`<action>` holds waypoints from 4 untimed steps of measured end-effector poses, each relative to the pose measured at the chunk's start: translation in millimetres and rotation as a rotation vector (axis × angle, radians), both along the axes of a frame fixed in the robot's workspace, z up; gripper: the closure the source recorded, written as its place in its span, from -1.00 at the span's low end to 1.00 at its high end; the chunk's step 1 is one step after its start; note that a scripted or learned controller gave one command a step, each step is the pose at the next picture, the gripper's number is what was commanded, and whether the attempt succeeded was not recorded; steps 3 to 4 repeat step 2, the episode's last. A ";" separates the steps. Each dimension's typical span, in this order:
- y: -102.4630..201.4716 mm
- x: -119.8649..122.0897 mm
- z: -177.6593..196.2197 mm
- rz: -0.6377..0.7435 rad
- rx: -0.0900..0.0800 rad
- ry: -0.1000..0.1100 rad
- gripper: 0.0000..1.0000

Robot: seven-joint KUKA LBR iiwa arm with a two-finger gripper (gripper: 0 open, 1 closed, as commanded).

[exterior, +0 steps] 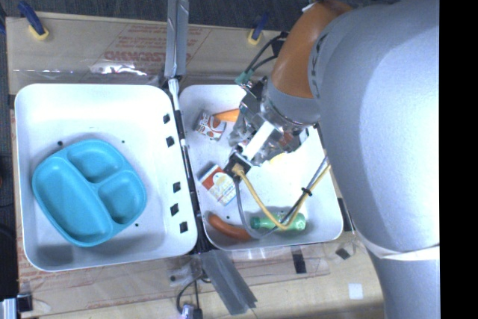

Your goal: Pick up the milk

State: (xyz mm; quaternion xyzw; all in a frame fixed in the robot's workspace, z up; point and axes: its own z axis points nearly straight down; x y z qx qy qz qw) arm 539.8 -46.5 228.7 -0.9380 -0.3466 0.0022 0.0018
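A small white carton with red print, which looks like the milk, lies in the upper left part of the right bin. A second red and white carton lies lower down, by the bin's left wall. My gripper hangs low over the bin, just to the right of the upper carton, under the grey arm and its orange band. The wrist hides most of the gripper. Nothing shows held in it.
An orange piece lies beside the upper carton. A brown sausage and a green bottle lie along the front wall, with something yellow under the wrist. The left bin holds a blue divided plate.
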 end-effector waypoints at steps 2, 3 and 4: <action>39.0 -35.2 90.2 -0.181 -0.001 -0.003 1.00; 39.0 -35.2 90.2 -0.181 -0.001 -0.003 1.00; 39.0 -35.2 90.2 -0.181 -0.001 -0.003 1.00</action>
